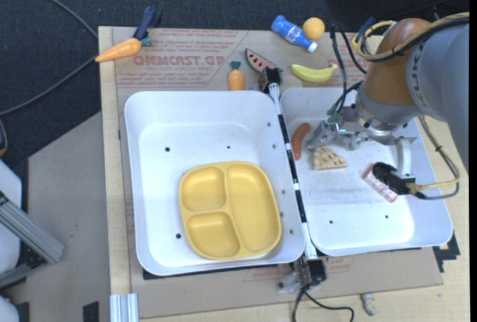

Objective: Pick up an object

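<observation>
Right white bin [425, 235] holds an upright-lying sausage [299, 140] beside a waffle wedge [328, 159]; gripper [337, 131] above, jaws' state unclear.

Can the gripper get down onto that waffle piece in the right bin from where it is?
Probably yes. The gripper hangs just above the waffle piece, nothing lies on it, and the sausage sits apart to its left.
</observation>
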Robot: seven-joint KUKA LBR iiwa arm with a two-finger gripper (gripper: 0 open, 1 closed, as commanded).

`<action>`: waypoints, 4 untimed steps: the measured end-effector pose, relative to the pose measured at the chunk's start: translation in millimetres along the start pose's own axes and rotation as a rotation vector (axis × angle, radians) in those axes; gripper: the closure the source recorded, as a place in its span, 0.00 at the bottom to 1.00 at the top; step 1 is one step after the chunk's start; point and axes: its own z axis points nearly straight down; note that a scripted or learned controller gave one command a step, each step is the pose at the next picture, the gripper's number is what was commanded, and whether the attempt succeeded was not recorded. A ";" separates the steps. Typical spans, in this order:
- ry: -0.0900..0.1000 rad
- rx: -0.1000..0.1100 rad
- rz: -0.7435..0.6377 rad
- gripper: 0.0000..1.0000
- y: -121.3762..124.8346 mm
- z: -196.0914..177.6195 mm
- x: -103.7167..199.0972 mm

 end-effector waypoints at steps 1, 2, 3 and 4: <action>0.000 -0.002 0.000 1.00 0.7 -10.3 0.6; 0.000 -0.002 0.000 0.00 0.6 -10.1 0.6; 0.000 -0.001 0.000 0.00 -38.6 0.3 0.6; 0.000 -0.003 0.000 1.00 -38.2 -9.7 0.9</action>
